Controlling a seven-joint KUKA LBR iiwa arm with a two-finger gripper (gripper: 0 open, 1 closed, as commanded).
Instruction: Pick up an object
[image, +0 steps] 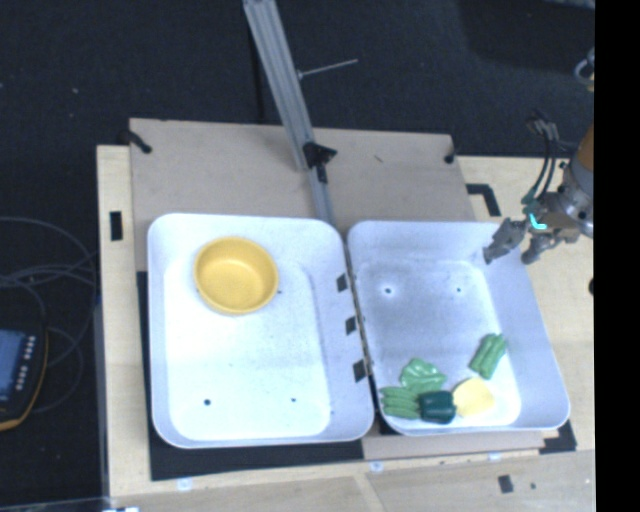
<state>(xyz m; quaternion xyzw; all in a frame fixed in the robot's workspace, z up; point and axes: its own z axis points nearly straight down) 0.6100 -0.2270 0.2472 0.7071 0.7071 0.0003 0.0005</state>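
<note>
Your end effector (520, 245) sits at about three o'clock in the view, over the upper right rim of the right bin (440, 270). Its two fingers (500, 243) are spread apart with nothing between them, so it is released.

The things you could pick lie clustered toward five o'clock in the right bin, well apart from the end effector. A ridged green piece (488, 354) lies tilted nearest the right wall. At its seven o'clock a yellow object (474, 398) rests, touching a dark green block (436, 406) at its nine o'clock. A leafy green item (421, 376) lies just above that block, and a long green piece (399, 402) lies beside it toward the bin's left wall.

In the left bin (250, 400), a yellow bowl (236, 274) stands upright toward ten o'clock. Both bins rest on the tabletop (400, 160).
</note>
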